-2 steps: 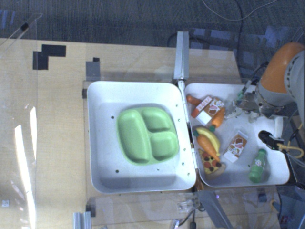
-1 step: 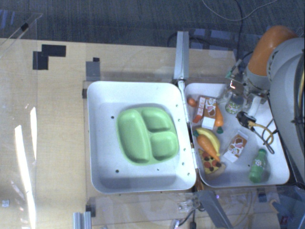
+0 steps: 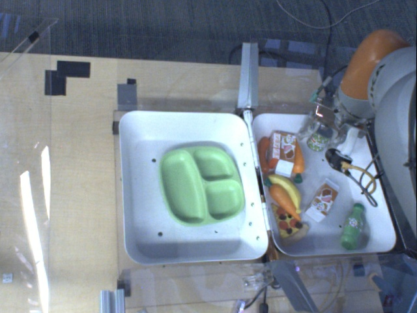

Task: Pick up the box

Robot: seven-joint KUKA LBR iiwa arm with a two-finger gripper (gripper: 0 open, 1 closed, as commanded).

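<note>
Pale wooden bench [image 3: 78, 194] runs across the foreground and bears two white bins side by side. Nearest us in the right bin [image 3: 384, 243] stands a green bottle [image 3: 352, 227], and by the near left corner lies a toy pizza slice [image 3: 291, 225]. A little further in we see a smaller carton [image 3: 324, 201] lying flat and askew, and a banana [image 3: 285, 191] against the dividing wall. The left bin [image 3: 140, 142] holds a green divided plate [image 3: 201, 184].

Further back, in the right bin's far left part, lies the box [image 3: 283, 147], brown and white, face up, resting partly on an orange carrot-like piece [image 3: 263, 152] and touching a white block [image 3: 284, 169] at its near end. We take this for the task's thing, though the smaller carton could be meant too.

We judge the box light, stiff cardboard that would dent under a hard squeeze, with smooth printed faces that may slip. It sits propped and crowded, so we would close across its narrow width, from above, near the middle.

Beyond it, just to its right, hovers the gripper [image 3: 319, 135], over the bin's far side. We cannot tell whether it is wide or narrow, and nothing visibly sits in it.

Farthest off, a cable [image 3: 306, 5] loops across dark carpet.
</note>
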